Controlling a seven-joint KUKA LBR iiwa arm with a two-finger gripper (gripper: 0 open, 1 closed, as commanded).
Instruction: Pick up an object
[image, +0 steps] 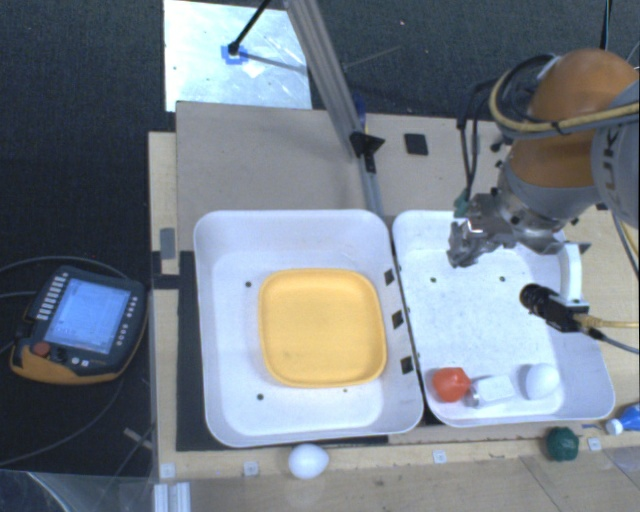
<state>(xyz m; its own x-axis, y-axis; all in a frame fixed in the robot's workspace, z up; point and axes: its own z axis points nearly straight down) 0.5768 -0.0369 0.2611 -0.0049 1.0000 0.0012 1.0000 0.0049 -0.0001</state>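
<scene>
The arm (575, 130) is seen entering from the three-o'clock side, toward the upper part of the view. Its orange band is turned up toward the camera as a broad rounded dome, ringed by looped yellow and black cables. Below the band, the grey wrist is angled down and toward nine o'clock. The hand (462, 250) is carried at the end of the wrist, pointed downward, at about eight o'clock from the orange dome. Its dark metal body is visible, but the fingertips are too small and blurred to be made out.
</scene>
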